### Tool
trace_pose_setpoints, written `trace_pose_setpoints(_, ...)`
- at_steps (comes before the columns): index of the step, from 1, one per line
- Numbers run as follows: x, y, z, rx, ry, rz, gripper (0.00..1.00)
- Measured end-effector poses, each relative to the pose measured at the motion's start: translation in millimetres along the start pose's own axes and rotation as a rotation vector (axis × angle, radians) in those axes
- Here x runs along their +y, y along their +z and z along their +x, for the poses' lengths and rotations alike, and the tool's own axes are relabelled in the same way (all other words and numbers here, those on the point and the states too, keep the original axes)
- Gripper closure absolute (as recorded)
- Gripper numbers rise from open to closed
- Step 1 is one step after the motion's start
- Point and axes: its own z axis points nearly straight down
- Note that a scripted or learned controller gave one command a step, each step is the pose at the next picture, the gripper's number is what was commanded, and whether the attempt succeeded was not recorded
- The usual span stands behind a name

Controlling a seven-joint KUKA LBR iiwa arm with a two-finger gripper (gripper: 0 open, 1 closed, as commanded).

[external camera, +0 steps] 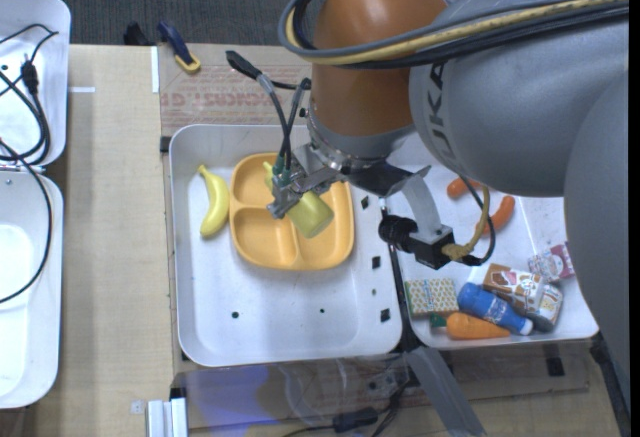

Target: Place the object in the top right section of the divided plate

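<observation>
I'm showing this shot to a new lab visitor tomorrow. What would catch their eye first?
Most striking is the big grey arm with its orange band, sweeping in from the right over the bins. Below it, the gripper hovers over the yellow divided plate in the left bin, with a yellow-green cup at its fingertips. A banana lies just left of the plate.

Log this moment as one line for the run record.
gripper over divided plate | yellow-green cup at fingertips, grasp unclear | banana left of plate | placement unconfirmed
</observation>
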Motion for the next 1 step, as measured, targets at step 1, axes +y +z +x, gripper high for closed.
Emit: trace_pose_setpoints(1, 4.2, -51.6, 17.8, -0.002, 0.057, 0.001, 1.0)
